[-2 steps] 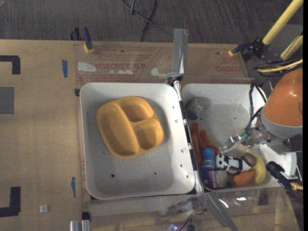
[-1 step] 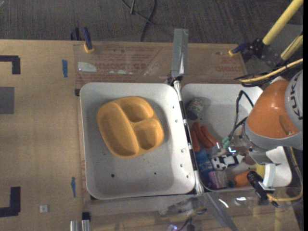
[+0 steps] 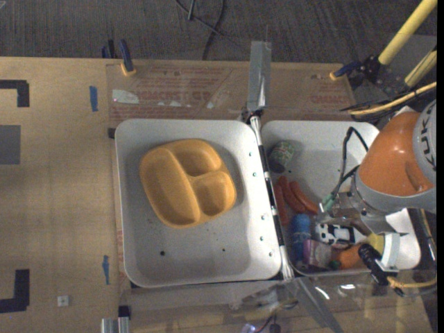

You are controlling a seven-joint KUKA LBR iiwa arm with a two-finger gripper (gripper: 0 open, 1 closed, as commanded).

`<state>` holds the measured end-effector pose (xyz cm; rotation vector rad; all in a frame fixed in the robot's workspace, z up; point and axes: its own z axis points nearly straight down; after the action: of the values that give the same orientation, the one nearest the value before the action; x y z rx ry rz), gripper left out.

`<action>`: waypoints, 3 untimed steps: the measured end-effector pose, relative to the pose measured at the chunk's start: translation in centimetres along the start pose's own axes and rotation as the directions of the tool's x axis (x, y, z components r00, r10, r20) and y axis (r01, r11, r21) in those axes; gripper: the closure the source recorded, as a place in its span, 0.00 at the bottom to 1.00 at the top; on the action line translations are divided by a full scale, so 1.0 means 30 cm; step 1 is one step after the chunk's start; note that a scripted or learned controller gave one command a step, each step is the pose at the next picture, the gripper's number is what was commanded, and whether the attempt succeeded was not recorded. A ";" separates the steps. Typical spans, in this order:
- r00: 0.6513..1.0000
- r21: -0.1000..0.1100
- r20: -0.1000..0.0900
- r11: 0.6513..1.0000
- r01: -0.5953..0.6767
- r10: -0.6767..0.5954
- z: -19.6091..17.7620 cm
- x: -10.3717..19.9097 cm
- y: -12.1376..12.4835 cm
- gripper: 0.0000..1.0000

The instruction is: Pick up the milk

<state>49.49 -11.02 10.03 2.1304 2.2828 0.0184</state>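
The milk [image 3: 337,234] is a small white carton with black cow patches, lying near the front of the right bin [image 3: 316,141]. My gripper [image 3: 338,216] hangs directly over the carton's back edge, very close to it or touching it. The wrist and the orange band [image 3: 392,161] cover the bin's right half. The carton rests among other items and does not look lifted.
Around the milk lie a blue bottle [image 3: 300,230], a pink packet [image 3: 318,254], red-orange pieces [image 3: 295,196], a yellow item [image 3: 378,242] and a white cup [image 3: 405,251]. A green can [image 3: 281,154] sits at the back. The left bin [image 3: 132,186] holds a yellow divided plate [image 3: 187,182].
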 end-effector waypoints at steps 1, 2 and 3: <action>0.999 0.018 -0.006 0.999 0.051 -0.051 -0.033 -0.056 0.163 1.00; 0.999 0.019 -0.006 0.999 0.051 -0.050 -0.032 -0.056 0.163 0.00; 0.924 0.014 -0.011 0.924 0.382 -0.382 -0.282 0.076 0.150 0.00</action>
<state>53.63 -8.41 18.55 1.6531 2.6660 0.0032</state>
